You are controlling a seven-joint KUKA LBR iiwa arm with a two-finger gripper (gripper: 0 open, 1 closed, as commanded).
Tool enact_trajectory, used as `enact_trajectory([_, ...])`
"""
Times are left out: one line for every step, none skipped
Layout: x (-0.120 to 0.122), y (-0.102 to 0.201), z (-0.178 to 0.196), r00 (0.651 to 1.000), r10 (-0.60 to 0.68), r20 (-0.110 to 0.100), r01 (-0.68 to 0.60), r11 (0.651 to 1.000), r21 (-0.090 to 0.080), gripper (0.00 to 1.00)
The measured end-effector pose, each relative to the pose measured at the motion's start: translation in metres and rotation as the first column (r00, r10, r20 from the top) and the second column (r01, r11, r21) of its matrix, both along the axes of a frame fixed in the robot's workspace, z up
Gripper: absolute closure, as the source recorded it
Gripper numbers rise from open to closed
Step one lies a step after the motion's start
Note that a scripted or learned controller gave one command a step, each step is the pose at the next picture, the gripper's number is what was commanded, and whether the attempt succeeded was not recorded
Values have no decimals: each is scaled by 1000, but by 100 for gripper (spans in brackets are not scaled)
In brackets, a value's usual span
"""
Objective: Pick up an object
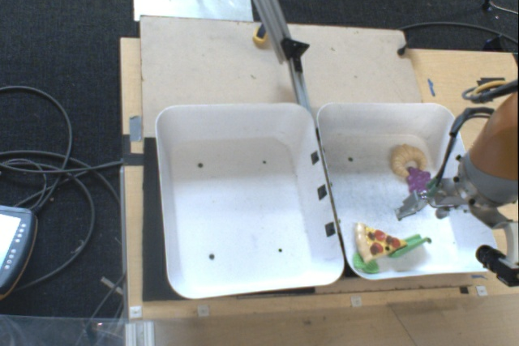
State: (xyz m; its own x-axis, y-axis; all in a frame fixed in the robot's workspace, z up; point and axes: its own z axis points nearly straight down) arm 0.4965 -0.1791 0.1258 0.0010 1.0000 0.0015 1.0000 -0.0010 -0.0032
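Note:
The right bin holds a tan ring-shaped bagel toward its back. A small purple toy lies just in front of the bagel. A pizza slice rests at the bin's front edge, with a green piece against its right side. My gripper hangs low in the right bin, between the purple toy and the pizza slice, very close to the purple toy's near side. The grey arm with its orange band comes in from the right over the bin's rim.
The left bin lies beside the right one, sharing a middle wall. A slanted metal pole crosses the bench at the back. Cables and a tablet lie on the floor to the left.

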Motion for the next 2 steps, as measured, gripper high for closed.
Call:
enact_trajectory([2,0,14,1000,1,6,-1,1000,-2,100])
enact_trajectory([3,7,60,1000,7,9,-7,1000,-3,100])
